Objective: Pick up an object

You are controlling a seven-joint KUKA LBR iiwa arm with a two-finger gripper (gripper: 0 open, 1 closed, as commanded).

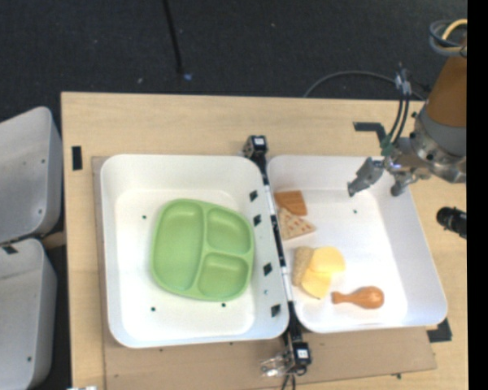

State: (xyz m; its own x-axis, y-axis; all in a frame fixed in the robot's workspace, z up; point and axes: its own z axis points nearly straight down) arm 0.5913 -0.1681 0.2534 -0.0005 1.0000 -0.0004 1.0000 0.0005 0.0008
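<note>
The right bin (407, 242) holds an orange cracker-like piece (291, 201), a tan triangular piece (295, 225), a yellow lump (323, 271) lying against a beige slice (301, 264), and an orange drumstick-shaped toy (360, 297). My gripper (380, 178) hangs over the bin's upper right part, its two grey fingers spread apart with nothing between them. It is well away from all the objects, which lie at the bin's left and lower side.
The left bin (130, 315) carries a green divided plate (202, 249). A divider with black clips (270, 242) separates the bins. Cables (350, 80) loop behind the right bin. A grey chair (16, 185) stands at the left.
</note>
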